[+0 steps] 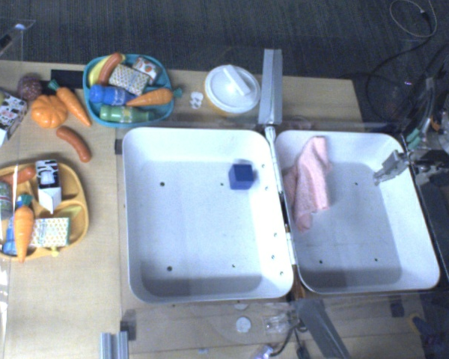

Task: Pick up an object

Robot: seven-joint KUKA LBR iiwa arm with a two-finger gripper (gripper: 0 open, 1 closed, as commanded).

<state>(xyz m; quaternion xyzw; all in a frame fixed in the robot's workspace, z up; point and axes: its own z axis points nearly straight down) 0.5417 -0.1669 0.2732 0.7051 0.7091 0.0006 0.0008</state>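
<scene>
A small blue block [242,176] sits flat in the left bin [146,275], near the top right corner. It looks like a little cube with a dark blue top. White floor lies open all around it, and most of this bin has room to move in.

A pink cloth [310,181] lies crumpled in the right bin [426,268], along its left wall. The rest of that floor is bare.

The gripper [390,167] hangs over the right edge of the right bin, well apart from both things. I cannot tell if its jaws are open or closed.

Left of the 2 bins, a blue bowl [97,114] and a yellow tray [78,212] hold toy food. Some small boxes have print, but it is too tiny to read. A white lid [233,87] sits behind the bins.
</scene>
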